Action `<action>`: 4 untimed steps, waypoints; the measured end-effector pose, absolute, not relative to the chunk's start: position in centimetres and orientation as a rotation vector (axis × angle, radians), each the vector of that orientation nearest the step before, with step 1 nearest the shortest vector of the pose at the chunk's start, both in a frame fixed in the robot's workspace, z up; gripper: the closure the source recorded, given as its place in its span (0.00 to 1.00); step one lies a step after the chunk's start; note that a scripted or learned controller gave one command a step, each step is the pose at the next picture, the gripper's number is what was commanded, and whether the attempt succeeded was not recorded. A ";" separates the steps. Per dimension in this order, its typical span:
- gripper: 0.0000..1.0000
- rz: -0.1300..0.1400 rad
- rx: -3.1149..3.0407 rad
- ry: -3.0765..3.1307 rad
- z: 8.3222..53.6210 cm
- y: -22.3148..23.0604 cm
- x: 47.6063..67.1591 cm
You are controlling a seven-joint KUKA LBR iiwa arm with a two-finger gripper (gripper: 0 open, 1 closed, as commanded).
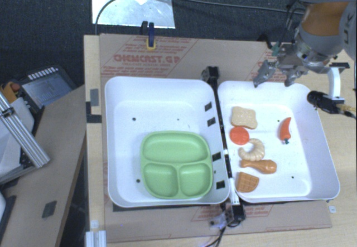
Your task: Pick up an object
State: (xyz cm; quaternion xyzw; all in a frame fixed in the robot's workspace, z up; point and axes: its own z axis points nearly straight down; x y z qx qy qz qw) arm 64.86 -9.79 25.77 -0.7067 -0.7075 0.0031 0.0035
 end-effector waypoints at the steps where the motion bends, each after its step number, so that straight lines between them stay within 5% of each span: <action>1: 0.00 -0.002 -2.219 -2.226 26.5 -9.8 65.1; 4: 0.00 0.003 -2.217 -2.222 10.2 -8.5 64.6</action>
